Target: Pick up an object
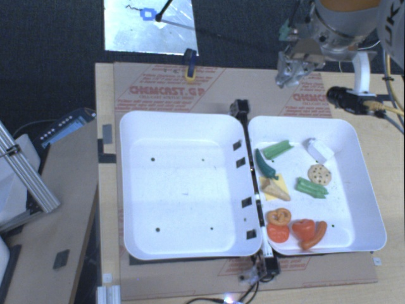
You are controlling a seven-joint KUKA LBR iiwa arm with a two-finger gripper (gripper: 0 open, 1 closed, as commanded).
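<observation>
Red lettering on the brown board (171,88) under the bins reads "CHEMCAST GP", printed once at the left bin's 12 o'clock edge and again, partly covered, at 12 o'clock of the right bin. Up at 1 o'clock of the scene, the arm (354,5) hangs in from the right, its orange band at the top and the gripper (292,75) pointing down over the board, just beyond the right bin's (364,189) far rim. Whether its tips are apart or together, I cannot tell; nothing shows between them. The pickable pieces all sit in the right bin: a green pepper (276,149) at 12 o'clock, a cookie (319,174) toward 2, a tomato (303,228) at 6. The left bin (183,182) lies at 9 o'clock of them.
</observation>
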